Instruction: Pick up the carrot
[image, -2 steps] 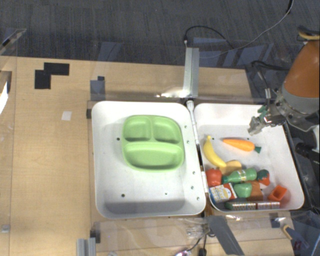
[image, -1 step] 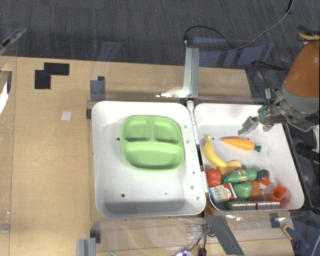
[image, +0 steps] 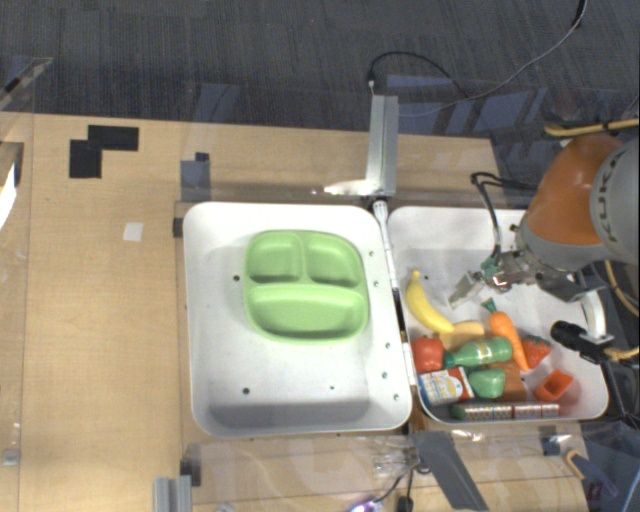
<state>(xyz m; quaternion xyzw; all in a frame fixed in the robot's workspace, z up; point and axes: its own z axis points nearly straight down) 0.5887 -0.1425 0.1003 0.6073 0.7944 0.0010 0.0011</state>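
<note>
Wooden surface (image: 100, 300) carries two bins; the carrot (image: 507, 336) lies in the right bin (image: 440, 240) among toy food. Open and empty, the tool (image: 478, 283) hovers just beside it; approach step, needing descent.

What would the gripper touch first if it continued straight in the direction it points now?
The gripper points down-left, and the banana lies first along that line in the right bin, not the carrot. Depth is unclear, so it might reach the bin floor before the banana.

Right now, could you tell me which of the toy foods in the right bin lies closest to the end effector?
The carrot: the orange one, just below the end effector. The banana lies further left.
</note>
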